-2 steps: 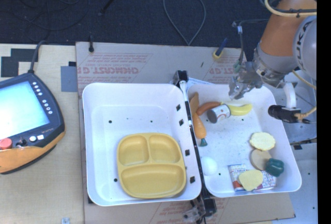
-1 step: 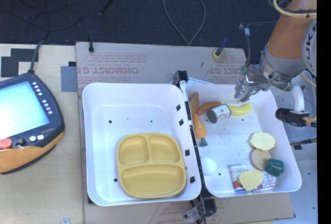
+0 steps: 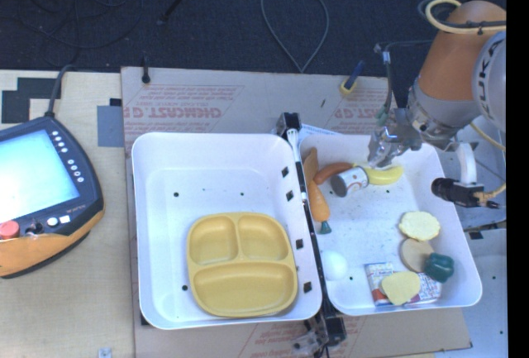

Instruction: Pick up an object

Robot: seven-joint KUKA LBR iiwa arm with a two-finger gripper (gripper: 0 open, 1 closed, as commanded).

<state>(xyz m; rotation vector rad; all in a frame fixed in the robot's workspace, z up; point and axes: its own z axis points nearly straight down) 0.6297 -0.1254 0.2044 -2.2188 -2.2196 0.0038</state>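
My gripper [image 3: 383, 154] hangs low over the back of the right bin [image 3: 473, 278], directly above a yellow banana-shaped piece [image 3: 388, 175]. Its tips are close to or touching that piece, and I see nothing lifted. Just left of the piece lies a small can [image 3: 351, 181] on its side, with an orange-brown sausage [image 3: 331, 171] behind it. A carrot [image 3: 316, 195] lies along the bin's left wall.
The right bin also holds a white egg [image 3: 335, 265], a yellow slice [image 3: 420, 225], a tan slice [image 3: 415, 252], a green pepper [image 3: 439, 267] and a printed packet [image 3: 378, 274]. In the left bin [image 3: 165, 183] sits a yellow divided plate [image 3: 240, 261]. A teach pendant [image 3: 41, 191] rests far left.
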